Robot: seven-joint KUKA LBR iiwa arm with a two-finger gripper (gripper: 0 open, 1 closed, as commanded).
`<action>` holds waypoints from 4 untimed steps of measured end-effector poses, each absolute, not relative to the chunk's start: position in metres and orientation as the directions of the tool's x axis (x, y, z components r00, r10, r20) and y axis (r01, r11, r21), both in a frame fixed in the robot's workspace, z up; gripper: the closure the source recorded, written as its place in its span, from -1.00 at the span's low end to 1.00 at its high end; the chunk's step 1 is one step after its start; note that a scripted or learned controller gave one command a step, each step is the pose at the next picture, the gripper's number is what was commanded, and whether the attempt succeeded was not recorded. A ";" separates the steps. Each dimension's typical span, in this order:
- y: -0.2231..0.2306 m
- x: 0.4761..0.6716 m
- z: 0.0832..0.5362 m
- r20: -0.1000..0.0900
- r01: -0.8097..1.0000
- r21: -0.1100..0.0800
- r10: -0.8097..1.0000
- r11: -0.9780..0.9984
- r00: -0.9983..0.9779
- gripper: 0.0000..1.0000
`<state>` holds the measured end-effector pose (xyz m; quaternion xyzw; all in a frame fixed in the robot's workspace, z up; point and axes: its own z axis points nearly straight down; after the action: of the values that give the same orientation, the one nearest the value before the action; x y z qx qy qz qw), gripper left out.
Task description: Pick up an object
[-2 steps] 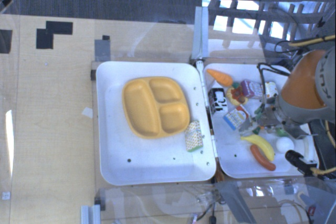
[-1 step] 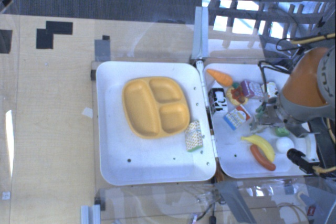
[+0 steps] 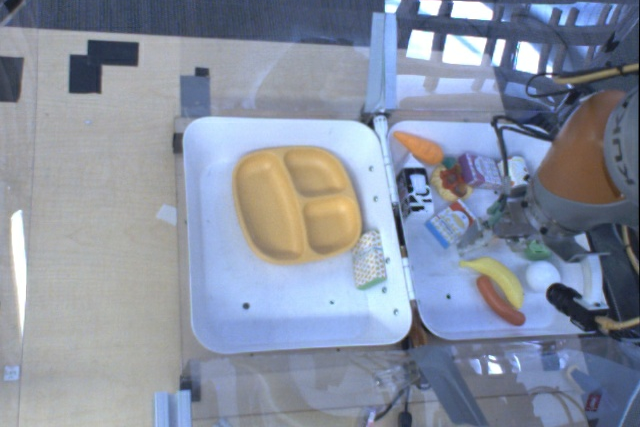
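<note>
Camera view, left bin (image 3: pixel 210 315): you see a yellow divided plate (image 3: pixel 297 203) lying flat in its middle, and a small patterned sponge (image 3: pixel 369 260) just beside the plate's lower right corner.
Camera view, right bin (image 3: pixel 440 315): you find a carrot (image 3: pixel 418 148) near the top left, a black-and-white card (image 3: pixel 416 191) at the left wall, a blue-and-white packet (image 3: pixel 447 224), a cluster of red and purple toys (image 3: pixel 465 174), a banana (image 3: pixel 497 278) touching a red sausage (image 3: pixel 499 300), and a white egg (image 3: pixel 542 276).
Arm (image 3: pixel 585 160): you see it reaching in from the right, over the right bin.
Gripper (image 3: pixel 508 215): it sits low among the clutter, between the packet and the egg; you cannot tell how it is set, nor whether it grips anything.
</note>
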<state>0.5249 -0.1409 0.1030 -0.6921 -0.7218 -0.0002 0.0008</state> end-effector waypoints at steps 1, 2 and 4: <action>-0.141 0.492 0.090 -0.004 0.992 0.016 0.992 0.128 -0.128 -1.00; -0.140 0.493 0.100 -0.002 0.991 0.016 0.991 0.131 -0.131 1.00; -0.112 0.559 0.089 -0.003 0.960 0.008 0.960 0.280 -0.280 -1.00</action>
<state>0.5592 -0.1115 0.0890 -0.6001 -0.7999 -0.0024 -0.0039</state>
